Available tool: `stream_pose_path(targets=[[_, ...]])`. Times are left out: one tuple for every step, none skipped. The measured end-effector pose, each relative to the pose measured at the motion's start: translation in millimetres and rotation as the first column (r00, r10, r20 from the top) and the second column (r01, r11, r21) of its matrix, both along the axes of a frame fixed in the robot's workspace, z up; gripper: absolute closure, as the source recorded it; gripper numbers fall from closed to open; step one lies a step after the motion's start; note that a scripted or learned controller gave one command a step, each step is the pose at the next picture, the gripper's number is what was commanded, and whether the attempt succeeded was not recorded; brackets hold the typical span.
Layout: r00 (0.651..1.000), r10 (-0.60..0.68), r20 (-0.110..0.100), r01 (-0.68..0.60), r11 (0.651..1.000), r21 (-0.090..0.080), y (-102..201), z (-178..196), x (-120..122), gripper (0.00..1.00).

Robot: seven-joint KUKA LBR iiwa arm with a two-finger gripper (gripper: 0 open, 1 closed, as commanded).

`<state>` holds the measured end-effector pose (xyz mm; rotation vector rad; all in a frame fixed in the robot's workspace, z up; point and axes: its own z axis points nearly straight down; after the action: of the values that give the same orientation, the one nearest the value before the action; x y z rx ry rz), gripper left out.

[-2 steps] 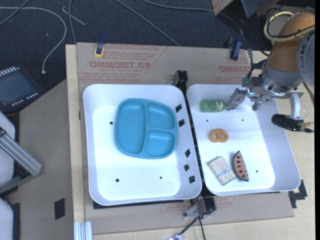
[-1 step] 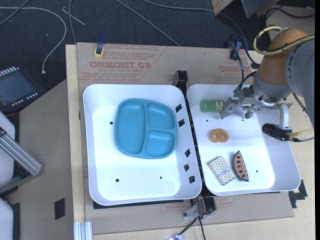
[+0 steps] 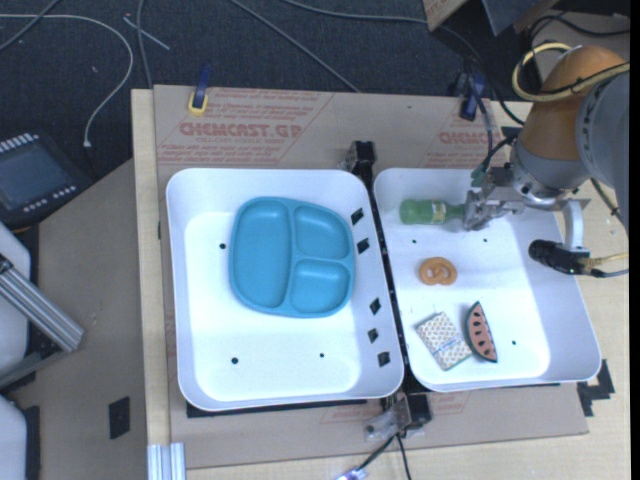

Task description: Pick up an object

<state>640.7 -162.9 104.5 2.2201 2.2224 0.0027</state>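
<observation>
The gripper point(image 3: 478, 211) sits low at the right end of the green bottle point(image 3: 424, 211) in the right bin point(image 3: 520, 358), and since that end is hidden I cannot tell its state, so an end-on grasp may let the bottle roll free.

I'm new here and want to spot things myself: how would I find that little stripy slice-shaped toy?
Look at the right white bin, the one without the blue divided plate. Near its front edge lies the watermelon slice, just right of a small patterned packet. It alone is a curved wedge, red with dark seeds and a green rind, unlike the round pretzel and the green bottle farther back.
</observation>
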Motion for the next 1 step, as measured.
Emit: stream_pose_path(targets=[[1.0, -0.001, 0.006, 0.001, 1.0, -0.003, -2.1, 65.5, 1.5, 1.0]])
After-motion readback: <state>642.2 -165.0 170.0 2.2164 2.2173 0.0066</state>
